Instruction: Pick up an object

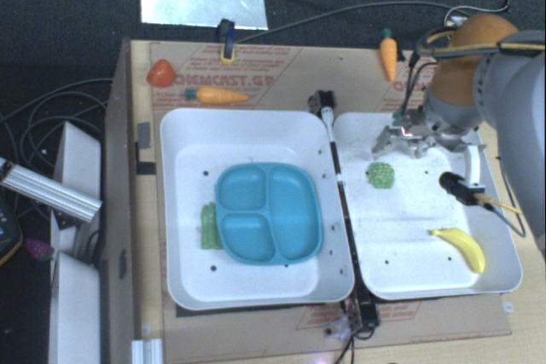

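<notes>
Fingers (380, 147) are seen spread and empty in the right bin (409, 222), upper right of frame; the green broccoli (380, 176) is found just below them.

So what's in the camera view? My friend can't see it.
A robot gripper hovers over the right white bin, near a bumpy green toy and a banana. The left bin holds a blue divided plate with a green piece beside it.

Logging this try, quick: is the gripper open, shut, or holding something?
Gripper: open, nothing between its fingers, over the right bin beside the green piece.
</notes>
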Available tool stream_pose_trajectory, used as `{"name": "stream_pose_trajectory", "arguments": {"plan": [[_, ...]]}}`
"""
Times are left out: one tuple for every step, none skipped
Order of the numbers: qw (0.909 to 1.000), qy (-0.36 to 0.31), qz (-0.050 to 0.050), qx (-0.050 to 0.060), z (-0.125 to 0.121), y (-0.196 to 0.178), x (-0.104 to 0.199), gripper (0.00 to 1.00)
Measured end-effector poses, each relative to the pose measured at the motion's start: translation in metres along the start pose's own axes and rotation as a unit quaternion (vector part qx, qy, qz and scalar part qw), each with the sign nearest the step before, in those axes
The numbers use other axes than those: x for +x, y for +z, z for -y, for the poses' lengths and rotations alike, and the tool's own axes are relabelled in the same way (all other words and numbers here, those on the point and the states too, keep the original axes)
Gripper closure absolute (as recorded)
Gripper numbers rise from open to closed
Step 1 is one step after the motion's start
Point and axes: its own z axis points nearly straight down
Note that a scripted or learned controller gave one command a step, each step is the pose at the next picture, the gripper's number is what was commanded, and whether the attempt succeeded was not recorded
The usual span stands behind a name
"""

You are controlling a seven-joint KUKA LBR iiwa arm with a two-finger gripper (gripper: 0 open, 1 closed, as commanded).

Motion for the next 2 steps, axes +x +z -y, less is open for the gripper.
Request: {"name": "stream_pose_trajectory", "arguments": {"plan": [[1.0,0.0,-0.001,0.001,0.037,0.0,0.046,0.0],[1.0,0.001,-0.001,0.001,0.05,0.0,0.041,0.0]]}}
